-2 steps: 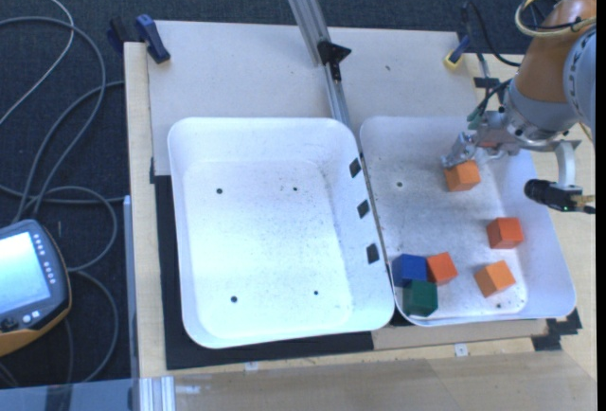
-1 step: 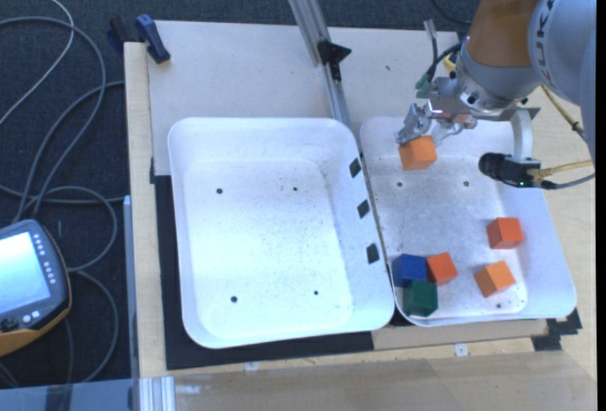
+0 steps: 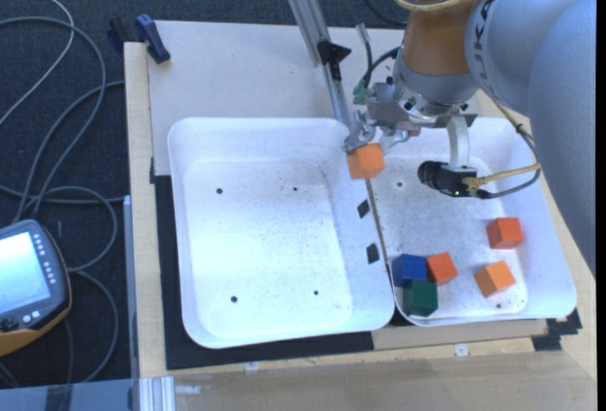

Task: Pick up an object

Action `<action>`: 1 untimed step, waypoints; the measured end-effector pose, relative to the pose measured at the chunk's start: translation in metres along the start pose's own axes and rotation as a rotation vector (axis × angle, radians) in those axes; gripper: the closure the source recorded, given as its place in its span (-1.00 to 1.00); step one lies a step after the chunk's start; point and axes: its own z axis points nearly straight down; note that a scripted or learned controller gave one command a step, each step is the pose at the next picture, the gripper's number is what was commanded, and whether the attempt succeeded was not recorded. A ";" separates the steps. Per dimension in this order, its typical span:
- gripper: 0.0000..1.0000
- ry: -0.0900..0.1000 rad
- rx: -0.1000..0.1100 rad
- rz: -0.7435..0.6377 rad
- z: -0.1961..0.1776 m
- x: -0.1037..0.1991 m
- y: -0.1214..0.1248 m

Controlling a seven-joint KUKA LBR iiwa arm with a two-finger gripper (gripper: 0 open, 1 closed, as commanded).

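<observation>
Over the divider: your gripper point(image 3: 363, 146) gripped an orange cube point(image 3: 365, 161), fingers closed on it.
Done: pick.
Left: nothing.

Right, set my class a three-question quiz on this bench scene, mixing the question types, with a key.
1. True or false: the blue cube lies in the same bin as the green cube.
2. What sits between the fingers of the hand? A) the green cube B) an orange cube C) the blue cube
3. How many other orange cubes rest in the right bin?

Key: 1 true; 2 B; 3 three.
</observation>
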 end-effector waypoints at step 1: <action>1.00 -0.002 -0.012 0.003 -0.071 0.037 -0.020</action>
